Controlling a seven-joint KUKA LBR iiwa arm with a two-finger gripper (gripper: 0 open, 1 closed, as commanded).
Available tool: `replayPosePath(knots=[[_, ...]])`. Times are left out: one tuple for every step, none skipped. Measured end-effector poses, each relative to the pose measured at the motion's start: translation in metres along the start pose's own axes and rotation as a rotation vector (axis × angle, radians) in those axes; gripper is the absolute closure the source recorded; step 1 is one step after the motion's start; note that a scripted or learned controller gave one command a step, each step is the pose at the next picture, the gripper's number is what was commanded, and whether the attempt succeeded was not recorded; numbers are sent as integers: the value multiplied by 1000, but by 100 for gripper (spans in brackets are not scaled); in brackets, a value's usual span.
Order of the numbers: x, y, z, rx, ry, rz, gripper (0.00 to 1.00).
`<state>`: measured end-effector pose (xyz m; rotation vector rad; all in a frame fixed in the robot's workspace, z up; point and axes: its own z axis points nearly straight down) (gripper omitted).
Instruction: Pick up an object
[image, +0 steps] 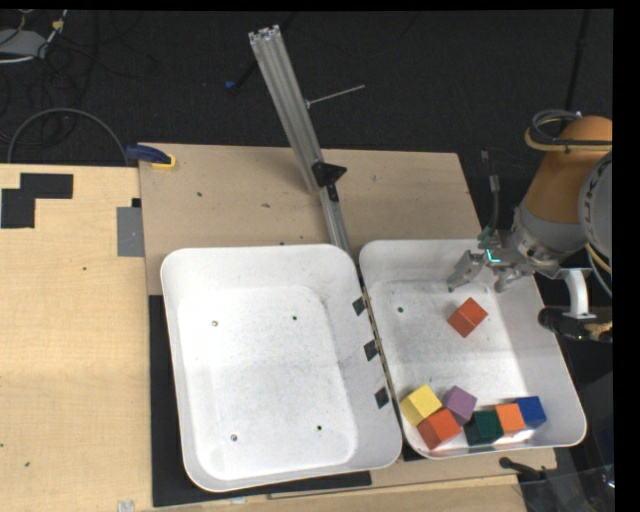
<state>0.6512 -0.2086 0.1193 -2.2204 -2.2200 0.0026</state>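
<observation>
The gripper (484, 276) hangs open just above a red block (467, 317) in the right bin (420, 262). More blocks sit near its front edge.

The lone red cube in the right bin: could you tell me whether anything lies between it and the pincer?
Nothing visible does. The pincer hangs just above and beyond the red cube, with bare bin floor between; the other blocks cluster at the near edge.

white bins (260, 470), red block (467, 317), yellow block (421, 403), purple block (460, 402)
</observation>
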Motion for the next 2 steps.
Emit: replayPosePath(knots=[[0, 0, 0, 0, 0, 0, 0], [0, 0, 0, 0, 0, 0, 0]])
